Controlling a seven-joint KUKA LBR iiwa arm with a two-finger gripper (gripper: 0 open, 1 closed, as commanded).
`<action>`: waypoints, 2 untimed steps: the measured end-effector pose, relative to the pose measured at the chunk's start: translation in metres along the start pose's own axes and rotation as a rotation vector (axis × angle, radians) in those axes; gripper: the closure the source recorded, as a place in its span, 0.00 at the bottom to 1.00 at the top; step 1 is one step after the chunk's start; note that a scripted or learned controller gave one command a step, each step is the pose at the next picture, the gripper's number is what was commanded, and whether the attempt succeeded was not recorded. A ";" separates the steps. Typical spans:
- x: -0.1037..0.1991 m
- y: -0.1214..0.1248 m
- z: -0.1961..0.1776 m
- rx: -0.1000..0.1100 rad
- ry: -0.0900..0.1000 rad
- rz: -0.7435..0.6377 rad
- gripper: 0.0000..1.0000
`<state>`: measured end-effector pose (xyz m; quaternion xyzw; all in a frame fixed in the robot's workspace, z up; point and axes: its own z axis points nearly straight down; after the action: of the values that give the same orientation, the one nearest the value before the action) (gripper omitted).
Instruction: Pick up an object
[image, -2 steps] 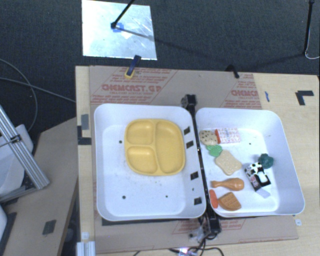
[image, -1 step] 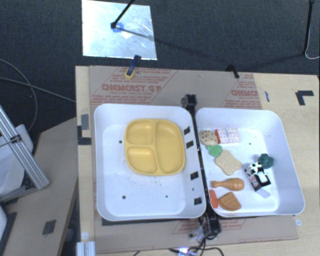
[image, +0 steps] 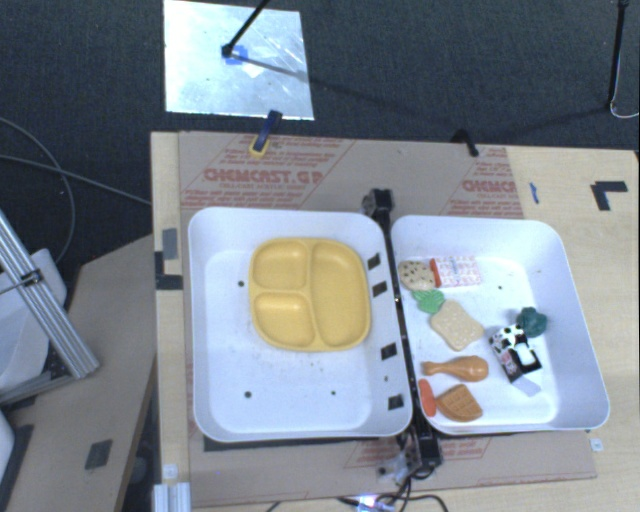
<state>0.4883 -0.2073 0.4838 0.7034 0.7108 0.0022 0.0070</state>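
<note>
The right bin (image: 560, 262) holds several toy food items. A cookie (image: 415, 273) and a small red-and-white box (image: 455, 270) lie near its back left. Below them sit a green leafy piece (image: 430, 299) and a beige cracker (image: 456, 325). A brown drumstick (image: 458, 369), a red piece (image: 427, 398) and an orange waffle-like piece (image: 460, 404) rest at the front left. A black-and-white carton (image: 515, 352) and a dark green piece (image: 532, 322) lie to the right.
The left bin (image: 215, 380) contains a yellow divided plate (image: 308, 294). Black clips (image: 385, 320) line the seam between the bins. A metal frame (image: 45, 310) stands at the far left, and a shiny sheet (image: 238, 58) lies beyond the bench.
</note>
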 end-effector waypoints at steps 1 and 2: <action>0.002 -0.002 0.063 0.015 0.007 0.009 1.00; 0.001 -0.001 0.048 0.004 0.003 0.005 1.00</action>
<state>0.4880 -0.2066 0.4354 0.7052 0.7090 0.0017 0.0045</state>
